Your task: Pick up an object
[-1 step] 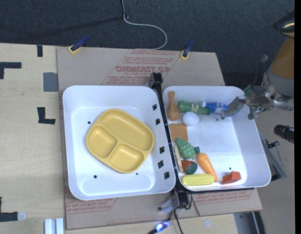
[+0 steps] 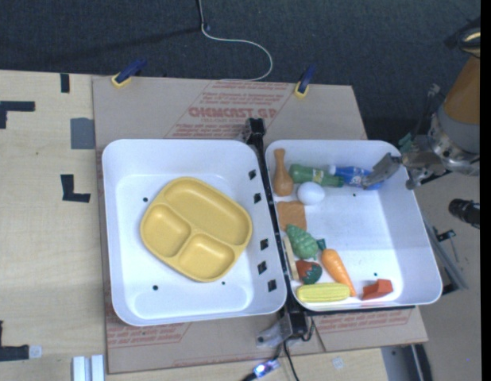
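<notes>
My gripper (image 2: 396,176) hangs over the far right corner of the right bin (image 2: 404,236), open, with nothing between its fingers. One grey finger (image 2: 381,169) reaches toward a blue object (image 2: 353,175) lying beside a green bottle (image 2: 316,175). Toys lie along this bin's left and near sides: a tan wooden peg (image 2: 281,173), a white egg (image 2: 311,193), a brown slice (image 2: 291,213), a green broccoli (image 2: 305,243), a carrot (image 2: 335,266), a strawberry (image 2: 309,272), a corn cob (image 2: 323,294) and a red piece (image 2: 377,289).
The left bin (image 2: 126,213) holds a yellow divided plate (image 2: 196,228). Both bins rest on a cardboard sheet (image 2: 222,109) clipped at its far edge. A white cable (image 2: 237,42) loops behind it. The middle of the right bin is bare white floor.
</notes>
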